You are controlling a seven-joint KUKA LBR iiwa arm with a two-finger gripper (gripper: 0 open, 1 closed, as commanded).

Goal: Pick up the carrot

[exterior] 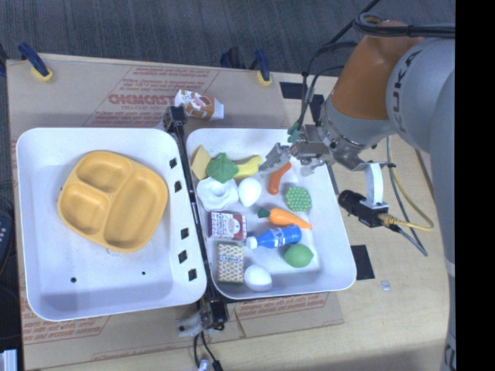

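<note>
The carrot [291,218] lies flat in the right bin [346,247], near that bin's middle. It is a short, bright orange toy piece, thick at its left end, where a small dark green stub sits, and narrowing to a point at its right end; it lies nearly level, the point a little lower than the stub. A dotted green ball [298,199] sits just above the carrot, about touching it, and a blue bottle [274,239] with a white cap lies just below it. A smooth green fruit [298,255] rests below the carrot's point. A white egg [250,191] stands up and to the left of the carrot. A second orange-red piece [278,178], slimmer and tilted, sits above the carrot's stub end, apart from it. The gripper [292,155] hangs above the carrot, beyond the dotted ball, right over the top of that orange-red piece; whether it is open or closed cannot be told, nor whether it grips the piece. Nothing touches the carrot from above. Far to the carrot's left, in the left bin [31,207], lies a yellow tray [114,200].
</note>
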